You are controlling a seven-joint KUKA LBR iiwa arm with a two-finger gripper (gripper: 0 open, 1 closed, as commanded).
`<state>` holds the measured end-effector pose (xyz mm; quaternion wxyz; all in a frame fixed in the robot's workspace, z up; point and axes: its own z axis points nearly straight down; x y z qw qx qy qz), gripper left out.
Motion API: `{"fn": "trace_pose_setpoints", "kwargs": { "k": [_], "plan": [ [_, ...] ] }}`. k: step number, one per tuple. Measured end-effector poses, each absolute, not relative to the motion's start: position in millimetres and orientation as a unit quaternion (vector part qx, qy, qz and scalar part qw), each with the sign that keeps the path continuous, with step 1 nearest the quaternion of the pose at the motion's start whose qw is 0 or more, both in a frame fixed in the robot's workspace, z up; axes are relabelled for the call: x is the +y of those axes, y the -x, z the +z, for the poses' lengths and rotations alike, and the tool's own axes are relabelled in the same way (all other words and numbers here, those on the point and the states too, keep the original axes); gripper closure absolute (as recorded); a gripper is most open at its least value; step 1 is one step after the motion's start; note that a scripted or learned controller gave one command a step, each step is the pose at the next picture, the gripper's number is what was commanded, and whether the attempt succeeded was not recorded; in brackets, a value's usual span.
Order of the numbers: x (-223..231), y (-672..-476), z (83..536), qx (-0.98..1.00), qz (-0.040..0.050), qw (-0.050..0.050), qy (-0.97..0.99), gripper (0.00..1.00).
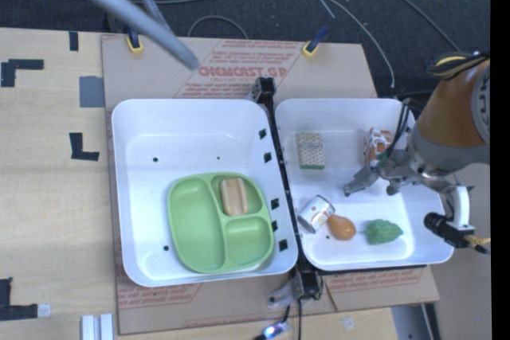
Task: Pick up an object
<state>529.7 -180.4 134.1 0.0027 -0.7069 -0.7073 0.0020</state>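
Where the grey arm reaches in, gripper fingers spread, holding nothing, right bin, bumpy green lump, smooth orange egg shape, glossy green divided tray left.

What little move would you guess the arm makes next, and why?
Probably a short drop straight down: the pincer hangs in the right white bin with nothing between its open fingers, near the small orange-and-white packet, so a grasp needs it lower.

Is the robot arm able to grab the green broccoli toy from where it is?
Probably yes. The broccoli toy lies in the open in the right bin, apart from the orange toy. The gripper is above the same bin, with nothing between them.
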Motion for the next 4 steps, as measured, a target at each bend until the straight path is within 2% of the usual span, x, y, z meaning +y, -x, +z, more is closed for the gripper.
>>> {"fn": "trace_pose_setpoints", "kwargs": {
  "k": [1, 3, 4],
  "plan": [
    [-180, -530.9, 147, -0.708, 0.0011, 0.001, 0.706, 1.0],
    [-187, -538.6, 245, -0.708, -0.001, -0.002, 0.706, 1.0],
    [-135, -552.4, 239, -0.709, -0.0004, 0.001, 0.705, 1.0]
  ]
}}
